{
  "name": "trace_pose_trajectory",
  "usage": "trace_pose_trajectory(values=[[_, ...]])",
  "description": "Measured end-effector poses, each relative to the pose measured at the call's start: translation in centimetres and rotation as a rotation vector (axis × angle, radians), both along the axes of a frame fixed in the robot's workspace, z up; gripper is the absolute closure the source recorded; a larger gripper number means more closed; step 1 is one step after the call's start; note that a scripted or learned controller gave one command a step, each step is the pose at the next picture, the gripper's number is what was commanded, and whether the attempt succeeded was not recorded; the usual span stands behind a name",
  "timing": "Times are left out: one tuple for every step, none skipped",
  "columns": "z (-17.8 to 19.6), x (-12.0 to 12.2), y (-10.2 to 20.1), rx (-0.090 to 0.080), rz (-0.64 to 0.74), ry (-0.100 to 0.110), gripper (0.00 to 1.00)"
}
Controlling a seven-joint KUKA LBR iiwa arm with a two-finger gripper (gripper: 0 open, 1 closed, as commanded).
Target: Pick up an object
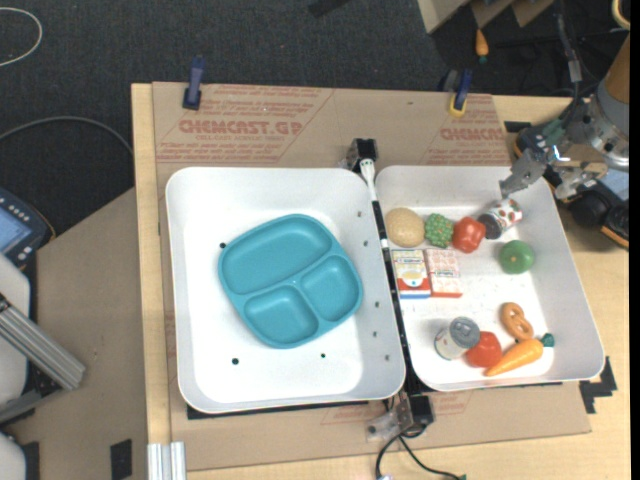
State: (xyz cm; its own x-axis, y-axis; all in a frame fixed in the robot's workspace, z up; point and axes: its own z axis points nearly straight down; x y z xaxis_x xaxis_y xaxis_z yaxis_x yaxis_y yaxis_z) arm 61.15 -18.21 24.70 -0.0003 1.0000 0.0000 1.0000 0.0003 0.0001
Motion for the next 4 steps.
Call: trace_pose_trajectory(values=[[1.2,-6.2,-4.5,0.0,-0.006,0.003,0.0],[-3.2,-13.7,-4.2,0.003,-0.005,0.008,0.0],[-11.5,-7.0,-4.1,0.0,0.003,-0.001,0.0],[-6.8,-13.4,-4.2,0.003,-0.004,0.002,0.0]])
